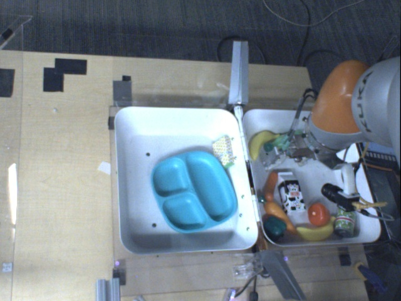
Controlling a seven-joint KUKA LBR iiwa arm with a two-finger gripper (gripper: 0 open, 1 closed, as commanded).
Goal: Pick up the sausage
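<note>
The sausage (270,184), a short orange-brown link, lies tilted in the right bin (369,234) close to its left wall. My gripper (280,149) hangs over the upper left part of that bin, above and slightly right of the sausage and apart from it. It is beside a yellow-green fruit (259,143). The wrist hides the fingertips, and I see nothing held.
Around the sausage lie a black-and-white toy cow (291,197), a red tomato (318,214), a banana (315,232), a dark green fruit (274,227) and a small can (344,223). The left bin (135,168) holds a blue divided plate (194,190) and a small patterned yellow piece (223,149).
</note>
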